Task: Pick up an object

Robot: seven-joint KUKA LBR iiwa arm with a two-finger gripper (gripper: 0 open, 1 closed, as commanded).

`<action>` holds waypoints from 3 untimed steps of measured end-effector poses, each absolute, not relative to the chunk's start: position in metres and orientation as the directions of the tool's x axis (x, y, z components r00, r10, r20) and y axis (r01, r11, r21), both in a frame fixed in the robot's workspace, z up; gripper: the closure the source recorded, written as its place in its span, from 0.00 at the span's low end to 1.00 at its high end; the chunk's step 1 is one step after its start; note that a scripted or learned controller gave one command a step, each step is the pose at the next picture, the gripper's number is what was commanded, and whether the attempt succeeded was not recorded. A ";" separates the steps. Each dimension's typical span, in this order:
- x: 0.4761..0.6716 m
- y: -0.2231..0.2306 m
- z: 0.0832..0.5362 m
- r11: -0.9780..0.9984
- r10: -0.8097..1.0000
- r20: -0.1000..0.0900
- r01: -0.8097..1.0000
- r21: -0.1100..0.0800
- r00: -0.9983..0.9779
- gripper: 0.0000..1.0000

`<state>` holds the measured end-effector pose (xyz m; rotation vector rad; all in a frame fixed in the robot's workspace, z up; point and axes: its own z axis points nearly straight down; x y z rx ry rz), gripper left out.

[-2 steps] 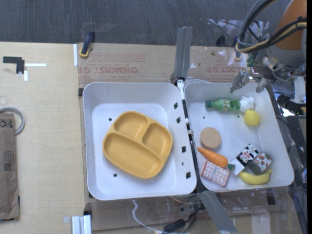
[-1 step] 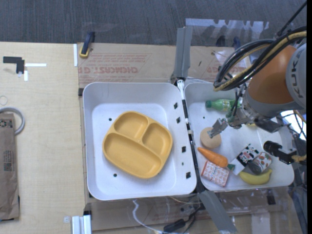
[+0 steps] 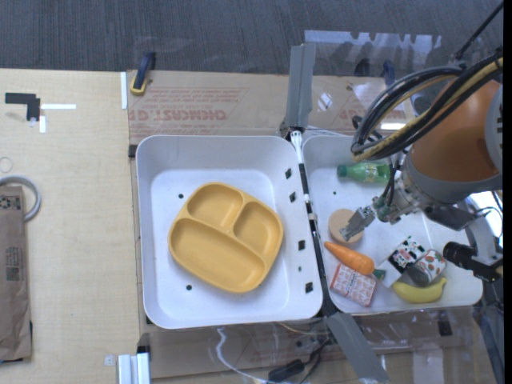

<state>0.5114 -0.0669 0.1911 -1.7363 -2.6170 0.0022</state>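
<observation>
Two shallow white bins sit side by side on the bench. The left bin bears a yellow divided plate with three compartments, lying flat near its middle and turned at a slant.

The right bin holds the small things. A green bottle lies on its side toward the far wall, partly under the black and yellow cables that loop down from the arm. Below it a tan round disc rests near the bin's left wall. An orange carrot lies slantwise just in front of the disc, its thin end toward the left wall. Just beside the carrot's thick end, toward the front, is a red patterned packet, lying flat. To the right sit a black-and-white cow-print piece, a small red-and-white thing and a dark grey lump, all crowded together, with a yellow banana curved along the front of them.

The arm comes in from the right, its orange band large over the right bin. The gripper hangs low over the disc — its metal fingers point down and to the left, with their tips at the disc's right edge. Whether they touch the disc I cannot tell, nor how wide the claw stands; nothing is plainly seen between its fingers.

A brown paper bag lies at the bench's left edge.
</observation>
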 end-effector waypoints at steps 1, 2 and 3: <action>0.477 -0.060 0.191 0.383 0.924 0.000 0.924 -0.003 -0.383 0.00; 0.479 -0.102 0.095 0.405 0.914 -0.005 0.914 0.004 -0.405 0.00; 0.479 -0.101 0.103 0.403 0.915 0.000 0.915 0.003 -0.403 1.00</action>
